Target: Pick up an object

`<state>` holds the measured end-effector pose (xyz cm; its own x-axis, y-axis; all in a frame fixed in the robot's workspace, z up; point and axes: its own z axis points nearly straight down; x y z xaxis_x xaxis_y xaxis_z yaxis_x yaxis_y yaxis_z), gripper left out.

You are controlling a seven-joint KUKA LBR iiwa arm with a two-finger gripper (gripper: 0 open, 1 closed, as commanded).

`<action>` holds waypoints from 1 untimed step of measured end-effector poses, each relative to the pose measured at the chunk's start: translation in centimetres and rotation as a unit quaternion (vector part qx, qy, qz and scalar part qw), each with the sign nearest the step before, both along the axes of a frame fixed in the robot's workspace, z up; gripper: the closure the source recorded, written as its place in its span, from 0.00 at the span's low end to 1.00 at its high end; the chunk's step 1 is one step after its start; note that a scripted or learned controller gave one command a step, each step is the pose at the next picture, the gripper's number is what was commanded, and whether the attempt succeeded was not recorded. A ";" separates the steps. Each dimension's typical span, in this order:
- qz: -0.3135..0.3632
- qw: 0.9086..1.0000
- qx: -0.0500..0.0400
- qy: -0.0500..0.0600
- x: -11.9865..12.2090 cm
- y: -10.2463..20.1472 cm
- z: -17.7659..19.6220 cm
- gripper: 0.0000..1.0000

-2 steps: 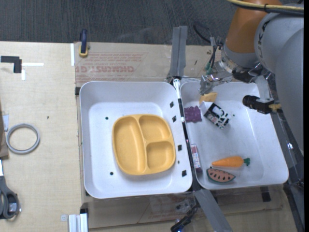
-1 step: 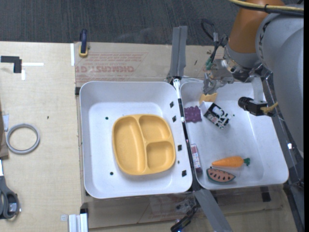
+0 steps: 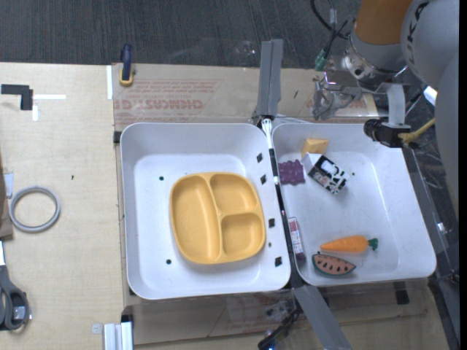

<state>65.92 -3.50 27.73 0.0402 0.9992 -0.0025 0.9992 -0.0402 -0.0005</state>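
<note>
- The right bin (image 3: 398, 195) is my landmark. It holds all the small toys.
- A toy carrot (image 3: 345, 245) lies near the front of this bin. A toy watermelon slice (image 3: 333, 264) lies just in front of the carrot.
- A yellow cheese wedge (image 3: 314, 146), a purple grape bunch (image 3: 291, 171) and a black-and-white block (image 3: 326, 174) sit near the back of this bin.
- The gripper (image 3: 328, 97) hangs just behind the back edge of this bin, holding nothing. I cannot tell how it is set.
- The carrot looks light, hard and a bit smooth. I think its fat orange middle is the best place to grab.
- The left bin (image 3: 139, 195) holds a yellow divided plate (image 3: 217, 217).
</note>
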 end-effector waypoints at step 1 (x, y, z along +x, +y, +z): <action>0.136 0.991 0.000 0.000 0.0 6.4 5.1 1.00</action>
